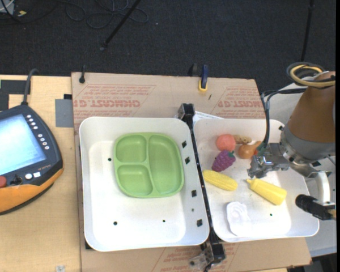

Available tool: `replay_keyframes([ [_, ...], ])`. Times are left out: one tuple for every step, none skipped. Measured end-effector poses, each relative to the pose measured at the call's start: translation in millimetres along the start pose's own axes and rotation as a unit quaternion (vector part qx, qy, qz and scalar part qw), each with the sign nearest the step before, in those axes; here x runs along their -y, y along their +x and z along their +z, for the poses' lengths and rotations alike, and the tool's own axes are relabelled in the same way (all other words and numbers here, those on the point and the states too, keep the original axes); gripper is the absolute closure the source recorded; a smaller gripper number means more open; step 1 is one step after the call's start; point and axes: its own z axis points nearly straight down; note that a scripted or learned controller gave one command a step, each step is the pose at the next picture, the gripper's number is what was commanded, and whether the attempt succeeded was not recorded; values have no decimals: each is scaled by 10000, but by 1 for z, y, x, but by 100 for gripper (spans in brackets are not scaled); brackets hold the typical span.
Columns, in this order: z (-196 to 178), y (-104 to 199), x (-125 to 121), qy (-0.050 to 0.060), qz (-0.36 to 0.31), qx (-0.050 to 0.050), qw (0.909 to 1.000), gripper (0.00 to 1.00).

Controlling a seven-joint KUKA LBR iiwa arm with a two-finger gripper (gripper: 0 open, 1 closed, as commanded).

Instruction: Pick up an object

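Observation:
The right bin (306, 228) holds several toy foods: a red tomato (226, 142), purple grapes (223, 161), a brown onion (247, 149), a yellow corn cob (220, 180), a second yellow piece (268, 191) and a white object (238, 217). My gripper (259, 166) hangs low in this bin, just right of the onion and directly above the upper end of the second yellow piece. The grey arm (311, 123) reaches in from the right. Nothing is visibly held.
The left bin (96, 208) bears a green divided plate (147, 165). A teach pendant (17, 152) lies on the bench at the far left. A clamp (203, 79) grips the cardboard behind the bins. A black divider (195, 174) runs between the bins.

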Motion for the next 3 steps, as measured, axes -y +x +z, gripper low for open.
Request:
replay_keyframes([
  [-29, -1, -1, 10, -2, -2, 10000, 100],
  [-28, 40, -24, 22, -20, -13, 10000, 100],
  [-36, 79, -64, 13, -23, -11, 10000, 100],
])
